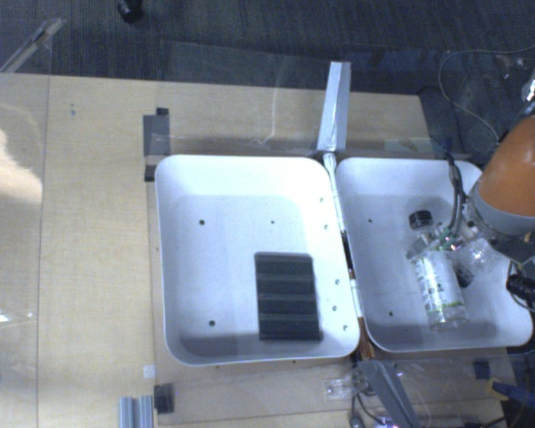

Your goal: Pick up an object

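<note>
Clear plastic bottle point(439, 288) lies on its side in the right bin point(383, 239), long axis running roughly from upper left to lower right, cap end towards the gripper point(448, 239); gripper sits just above the bottle's upper end, touching or nearly so, contact not resolvable; finger state cannot be told, as the wrist and glare hide the tips. Arm point(517, 185), grey with an orange band, enters over the right bin's right wall and covers its upper right corner. Small dark object point(420, 218), kind unclear, lies just left of the gripper on the bin floor, apart from the bottle.

Left bin point(214, 203) holds one black ribbed rectangular block point(287, 296), flat, lying near the front wall and right of centre; it is apart from the walls on all sides.

Bins sit side by side, inner walls touching or nearly so along the middle seam; a grey metal bar point(334, 107) runs back from the seam. Bottle's lower end lies near the right bin's front wall; open floor remains to its left, between bottle and seam. Left bin floor is open over its rear and left parts. Wooden bench point(80, 266) extends well to the left.
</note>
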Tool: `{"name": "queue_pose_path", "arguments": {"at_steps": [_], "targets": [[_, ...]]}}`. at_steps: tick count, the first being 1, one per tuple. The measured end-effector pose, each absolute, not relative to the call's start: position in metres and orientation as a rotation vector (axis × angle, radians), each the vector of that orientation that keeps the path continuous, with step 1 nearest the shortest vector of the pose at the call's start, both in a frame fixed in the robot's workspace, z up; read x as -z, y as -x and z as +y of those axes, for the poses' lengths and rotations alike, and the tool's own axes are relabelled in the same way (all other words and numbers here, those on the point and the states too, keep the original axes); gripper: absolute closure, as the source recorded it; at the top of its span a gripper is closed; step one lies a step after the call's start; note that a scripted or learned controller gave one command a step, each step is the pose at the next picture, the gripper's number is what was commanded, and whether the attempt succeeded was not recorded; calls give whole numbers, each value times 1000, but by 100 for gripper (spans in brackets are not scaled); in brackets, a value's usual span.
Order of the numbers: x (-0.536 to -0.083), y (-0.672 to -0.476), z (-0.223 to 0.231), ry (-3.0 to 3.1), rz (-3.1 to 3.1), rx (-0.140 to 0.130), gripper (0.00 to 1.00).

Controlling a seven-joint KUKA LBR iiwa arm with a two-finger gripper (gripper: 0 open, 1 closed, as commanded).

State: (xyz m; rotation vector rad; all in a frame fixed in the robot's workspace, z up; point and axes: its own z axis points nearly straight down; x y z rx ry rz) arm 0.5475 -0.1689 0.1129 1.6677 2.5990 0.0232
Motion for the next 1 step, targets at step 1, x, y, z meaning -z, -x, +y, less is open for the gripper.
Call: {"name": "queue_pose_path", "arguments": {"at_steps": [1], "targets": [[-194,-559,-116,-1754,2601,-5,100]]}}
